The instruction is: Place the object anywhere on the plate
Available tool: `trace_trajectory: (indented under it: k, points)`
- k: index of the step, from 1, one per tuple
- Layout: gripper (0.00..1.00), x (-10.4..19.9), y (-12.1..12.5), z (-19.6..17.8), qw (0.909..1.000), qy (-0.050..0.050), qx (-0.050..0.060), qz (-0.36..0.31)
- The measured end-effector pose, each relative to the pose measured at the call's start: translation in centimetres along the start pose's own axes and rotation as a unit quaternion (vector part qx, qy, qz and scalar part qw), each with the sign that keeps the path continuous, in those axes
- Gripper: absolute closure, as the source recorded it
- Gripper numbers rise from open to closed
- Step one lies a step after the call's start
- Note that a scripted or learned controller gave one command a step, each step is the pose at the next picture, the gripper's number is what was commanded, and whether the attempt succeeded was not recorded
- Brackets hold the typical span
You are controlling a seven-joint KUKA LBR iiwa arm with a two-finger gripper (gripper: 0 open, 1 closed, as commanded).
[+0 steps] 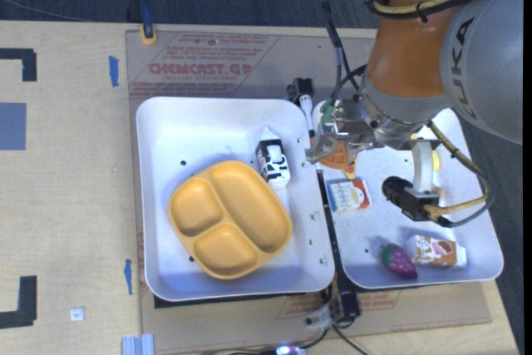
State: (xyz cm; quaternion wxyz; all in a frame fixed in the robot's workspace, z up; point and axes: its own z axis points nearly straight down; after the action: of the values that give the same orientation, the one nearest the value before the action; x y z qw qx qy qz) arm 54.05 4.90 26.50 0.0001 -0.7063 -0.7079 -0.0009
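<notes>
Orange object (339, 152) sits gripped in the end effector (337, 147) above the bins' divide

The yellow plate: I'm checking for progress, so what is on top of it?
The yellow plate shows three bare compartments. A black-and-white carton stands beside its upper right rim, inside the left bin. Nothing covers it.

Smooth yellow plastic plate (229, 217), glossy white plastic bins (158, 179), matt wooden bench (66, 204)
</notes>
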Motion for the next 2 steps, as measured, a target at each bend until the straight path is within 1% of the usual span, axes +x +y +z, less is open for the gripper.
trace_trajectory:
  k: [1, 2]
  points:
    - [1.0, 1.3, -5.1, -6.9, 1.0, -0.001, -0.001, 0.001]
    - [1.0, 3.8, -3.6, -14.9, 1.0, -0.001, 0.0, 0.001]
